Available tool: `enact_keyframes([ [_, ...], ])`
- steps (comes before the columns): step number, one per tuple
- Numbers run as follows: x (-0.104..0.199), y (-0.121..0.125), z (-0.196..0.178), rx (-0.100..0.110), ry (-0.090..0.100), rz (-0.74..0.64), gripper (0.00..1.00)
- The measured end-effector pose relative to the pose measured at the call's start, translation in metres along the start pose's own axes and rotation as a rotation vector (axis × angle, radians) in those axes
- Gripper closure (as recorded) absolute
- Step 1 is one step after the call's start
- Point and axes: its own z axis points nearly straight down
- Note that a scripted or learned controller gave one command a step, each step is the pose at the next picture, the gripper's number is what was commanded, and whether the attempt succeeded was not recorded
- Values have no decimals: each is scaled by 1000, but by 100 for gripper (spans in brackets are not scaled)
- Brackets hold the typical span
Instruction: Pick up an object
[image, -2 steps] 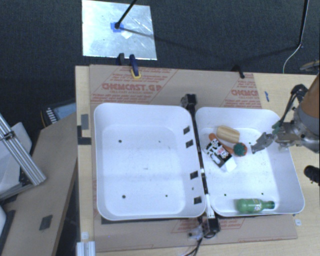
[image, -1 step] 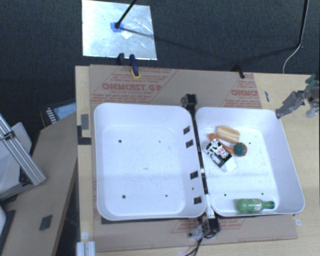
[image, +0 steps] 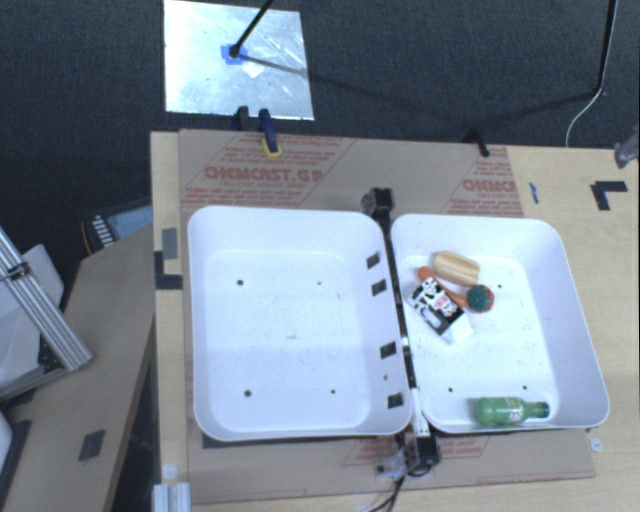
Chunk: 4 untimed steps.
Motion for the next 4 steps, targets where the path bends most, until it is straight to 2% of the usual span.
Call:
enact_keyframes([
  [1, 0, 0, -3, 12, 3, -4, 100],
  [2, 65, 12, 10, 19, 7, -5, 100],
  [4, 61, 12, -14, 10, 4, -7, 100],
])
